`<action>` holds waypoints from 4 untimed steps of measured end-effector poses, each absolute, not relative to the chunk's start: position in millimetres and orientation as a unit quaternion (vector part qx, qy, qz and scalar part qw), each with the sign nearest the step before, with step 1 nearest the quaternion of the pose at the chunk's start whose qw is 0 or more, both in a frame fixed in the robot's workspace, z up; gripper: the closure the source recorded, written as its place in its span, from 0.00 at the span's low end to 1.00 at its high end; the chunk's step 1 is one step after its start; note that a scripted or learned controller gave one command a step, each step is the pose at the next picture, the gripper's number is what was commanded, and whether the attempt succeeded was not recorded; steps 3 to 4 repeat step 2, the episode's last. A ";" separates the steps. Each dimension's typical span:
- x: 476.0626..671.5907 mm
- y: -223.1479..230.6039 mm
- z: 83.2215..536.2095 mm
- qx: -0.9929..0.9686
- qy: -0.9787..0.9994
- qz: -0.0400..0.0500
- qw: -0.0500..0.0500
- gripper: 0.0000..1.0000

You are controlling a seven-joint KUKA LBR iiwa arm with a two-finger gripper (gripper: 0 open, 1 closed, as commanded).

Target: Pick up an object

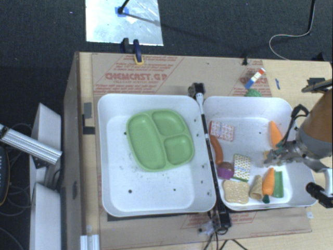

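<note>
Gripper point(274, 157) low in right white bin point(244, 106), grip state unclear. Small orange plastic carrot point(268, 181) at its 6 o'clock: light, stiff, slick; pinch mid-body.

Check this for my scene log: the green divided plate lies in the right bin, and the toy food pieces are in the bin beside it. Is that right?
Not quite. The camera view shows the green divided plate lying in the left bin, not the right one. The rest holds: the toy food pieces, such as the carrot and the cracker, are in the bin beside it, the right bin.
</note>
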State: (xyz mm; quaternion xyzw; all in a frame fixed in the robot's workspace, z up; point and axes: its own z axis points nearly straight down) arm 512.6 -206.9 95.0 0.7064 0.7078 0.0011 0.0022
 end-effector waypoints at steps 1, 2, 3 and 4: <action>487.9 -145.8 221.5 0.706 0.708 0.002 0.002 1.00; 506.9 -118.7 249.1 0.706 0.709 0.001 0.001 1.00; 506.9 -118.7 249.1 0.706 0.709 0.001 0.001 1.00; 506.9 -118.7 249.1 0.706 0.709 0.001 0.001 1.00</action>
